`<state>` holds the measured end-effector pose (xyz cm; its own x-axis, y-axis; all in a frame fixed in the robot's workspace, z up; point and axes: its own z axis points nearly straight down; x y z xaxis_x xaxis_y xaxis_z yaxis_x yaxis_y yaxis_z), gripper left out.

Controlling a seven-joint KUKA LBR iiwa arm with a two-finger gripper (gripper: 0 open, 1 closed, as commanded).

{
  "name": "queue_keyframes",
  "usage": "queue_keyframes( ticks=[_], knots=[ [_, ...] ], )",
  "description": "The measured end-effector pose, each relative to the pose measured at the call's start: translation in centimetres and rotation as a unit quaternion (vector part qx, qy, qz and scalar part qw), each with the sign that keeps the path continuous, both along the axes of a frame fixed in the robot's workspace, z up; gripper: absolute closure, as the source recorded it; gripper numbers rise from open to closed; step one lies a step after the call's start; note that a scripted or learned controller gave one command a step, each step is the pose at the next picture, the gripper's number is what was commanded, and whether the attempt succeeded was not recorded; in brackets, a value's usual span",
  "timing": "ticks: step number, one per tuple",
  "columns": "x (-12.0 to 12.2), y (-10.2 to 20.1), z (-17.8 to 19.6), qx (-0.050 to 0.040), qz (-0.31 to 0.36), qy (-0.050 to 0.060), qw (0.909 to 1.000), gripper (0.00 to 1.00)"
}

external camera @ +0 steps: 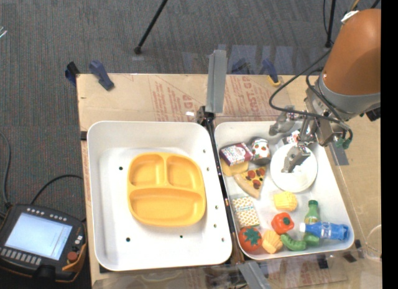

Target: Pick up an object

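Claw [296,157] hanging over the white bowl [294,173] at the back of the right bin [343,194]. Cannot tell if clenched or released. Bowl likely light, hard and slippery; best pinched at the rim. Pizza slice [252,181] just beside, corn [285,201] near, bottle [325,230] farther down. Crowded here, bin wall close behind. Lots of open room over the left bin [99,176] with its yellow plate [166,189].

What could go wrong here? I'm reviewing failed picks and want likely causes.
The tool hangs over the white plate, which looks flat and hard to pinch, so it may close on nothing. The toy food in the right bin is packed tight, so a descent could nudge neighbours.
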<state>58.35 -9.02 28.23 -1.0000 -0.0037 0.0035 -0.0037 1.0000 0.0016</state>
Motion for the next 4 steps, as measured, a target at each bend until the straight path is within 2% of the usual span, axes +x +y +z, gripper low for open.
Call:
queue_keyframes(
  ticks=[1, 2, 3, 4],
  knots=[
    [-0.4, 0.9, -15.8, 0.0015, 0.036, 0.007, 0.9993, 0.00],
    [3.7, -2.1, -19.1, 0.0010, 0.003, -0.003, 1.0000, 0.00],
    [1.2, -9.0, -19.6, -0.0003, -0.005, -0.002, 1.0000, 0.00],
    [-6.1, -6.2, -19.7, 0.0004, 0.022, -0.002, 0.9997, 0.00]
  ],
)
